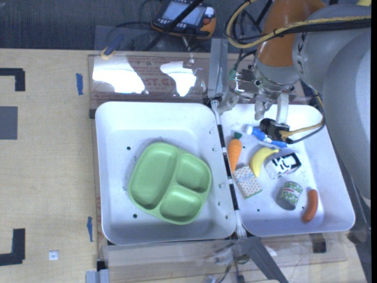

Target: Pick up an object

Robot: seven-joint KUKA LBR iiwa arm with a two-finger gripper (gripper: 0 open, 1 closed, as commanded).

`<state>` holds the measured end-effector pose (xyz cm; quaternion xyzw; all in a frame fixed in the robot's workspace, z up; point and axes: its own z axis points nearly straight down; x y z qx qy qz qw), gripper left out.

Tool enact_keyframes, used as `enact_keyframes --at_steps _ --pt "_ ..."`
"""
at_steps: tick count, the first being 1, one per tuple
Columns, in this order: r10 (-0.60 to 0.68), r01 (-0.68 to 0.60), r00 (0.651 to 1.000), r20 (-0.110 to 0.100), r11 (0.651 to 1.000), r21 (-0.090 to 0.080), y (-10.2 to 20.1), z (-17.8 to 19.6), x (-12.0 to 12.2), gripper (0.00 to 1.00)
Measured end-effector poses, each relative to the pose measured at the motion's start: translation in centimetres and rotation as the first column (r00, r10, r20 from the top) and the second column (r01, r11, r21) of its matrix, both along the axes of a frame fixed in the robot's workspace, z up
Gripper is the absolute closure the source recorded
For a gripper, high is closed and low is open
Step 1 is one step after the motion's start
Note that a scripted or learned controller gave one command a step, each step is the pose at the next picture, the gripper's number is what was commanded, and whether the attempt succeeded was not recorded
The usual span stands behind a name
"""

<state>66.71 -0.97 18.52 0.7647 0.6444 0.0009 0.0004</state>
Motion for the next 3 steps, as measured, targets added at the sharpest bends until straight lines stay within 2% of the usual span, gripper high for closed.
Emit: enact_keyframes --at_steps 1,2,3 --pt "0.024 -0.024 1.000 -0.003 1.000 0.000 -5.4 0.2 -4.4 0.00" --pt "-0.077 0.077 0.997 0.005 0.997 0.000 -8.5 -5.9 -10.5 0.00" --pt "-0.006 0.006 1.000 0.005 1.000 -0.001 -8.3 -9.8 -7.8 0.00"
